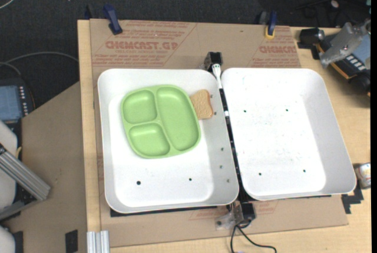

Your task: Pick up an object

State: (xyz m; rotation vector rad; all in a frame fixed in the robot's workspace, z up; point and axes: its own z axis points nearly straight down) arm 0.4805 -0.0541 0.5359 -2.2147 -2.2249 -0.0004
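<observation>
Gripper: I see the grey two-finger gripper (pixel 345 49) at the far right edge, out past the top right corner of the bins and over the bench. I cannot tell from here whether it is released or clenched, and I see nothing in it.
Nearest object: a small tan flat biscuit-like piece (pixel 202 104) lies in the left shallow white bin (pixel 159 193), in its upper right part, close to the wall shared with the other bin.
Second object: a light green plastic plate with three compartments (pixel 160 122) lies flat in the upper half of the same bin. The tan piece touches its upper right rim.
In the way: from the gripper's side, the right shallow white bin (pixel 283 134) lies between it and both objects. I make out only fine dark specks on its floor.
Between bins: a black clip (pixel 213 60) sits at the top of the seam where the two bins meet.
Underlay: a brown cardboard sheet (pixel 177 40) lies beneath both bins.
Writing: red print on the cardboard reads "CHEMCAST G P" above the left bin. The same print above the right bin is partly cut off.
Clamps: a blue clamp (pixel 112 19) holds the cardboard's top left edge, and a blue and yellow clamp (pixel 271 25) holds the top right.
Cables: dark wires (pixel 242 233) trail off below the seam.
</observation>
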